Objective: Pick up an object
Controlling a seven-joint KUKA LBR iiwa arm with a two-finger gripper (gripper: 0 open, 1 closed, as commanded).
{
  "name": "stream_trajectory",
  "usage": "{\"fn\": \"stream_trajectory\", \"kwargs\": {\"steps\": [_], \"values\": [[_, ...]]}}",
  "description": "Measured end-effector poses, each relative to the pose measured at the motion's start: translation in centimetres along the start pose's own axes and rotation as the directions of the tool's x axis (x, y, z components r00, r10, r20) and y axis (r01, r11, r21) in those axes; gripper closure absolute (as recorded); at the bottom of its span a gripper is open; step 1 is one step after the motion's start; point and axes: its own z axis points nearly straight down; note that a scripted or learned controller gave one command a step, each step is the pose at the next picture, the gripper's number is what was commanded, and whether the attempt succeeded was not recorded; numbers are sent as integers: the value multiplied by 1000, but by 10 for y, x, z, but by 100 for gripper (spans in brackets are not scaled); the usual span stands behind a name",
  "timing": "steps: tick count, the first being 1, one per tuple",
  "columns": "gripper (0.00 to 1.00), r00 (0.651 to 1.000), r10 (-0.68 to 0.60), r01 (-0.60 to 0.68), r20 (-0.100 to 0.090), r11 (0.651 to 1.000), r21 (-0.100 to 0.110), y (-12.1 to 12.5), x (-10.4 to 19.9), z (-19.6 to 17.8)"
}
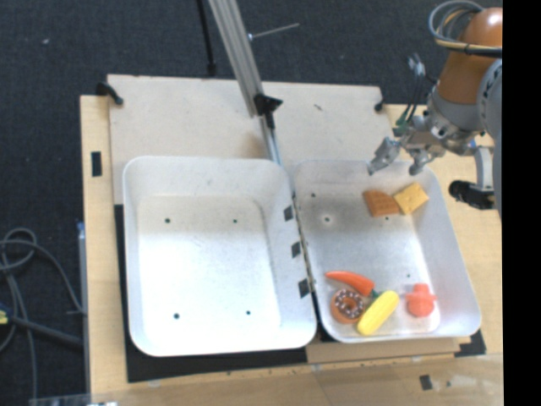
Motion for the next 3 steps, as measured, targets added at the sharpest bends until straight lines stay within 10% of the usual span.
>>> {"fn": "stream_trajectory", "kwargs": {"steps": [2, 3], "values": [[0, 1000, -1, 1, 0, 1000, 4, -2, -2, 83], [100, 1000, -4, 4, 6, 1000, 0, -1, -3, 70]]}}
